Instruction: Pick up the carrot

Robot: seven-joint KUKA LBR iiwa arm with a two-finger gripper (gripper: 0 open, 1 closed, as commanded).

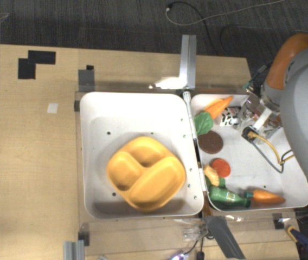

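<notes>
Though stationed just beside the carrot (218,106), shows nothing held: places the gripper (237,118) over the far end of the right bin (297,203), and cannot tell whether open or closed. Finds the carrot lying tilted at that bin's far left corner, close to the far wall, stem end towards a green leaf (203,123) beside the centre divider. Notes a second carrot-like orange piece (267,197) along the near wall, touching a green item (228,197); cannot say which of the two is meant. Judges the task not done: no lift, no grasp evident; closing on the carrot and raising it remain. Regarding room: counts a brown disc (210,142), a red round piece (221,167) and a pale yellow piece (211,173) down the left side, leaving bare floor through the middle and right. Warns of tight clearance against far wall and divider. Records a yellow divided dish (146,172) in the left bin (89,145), well apart.
</notes>
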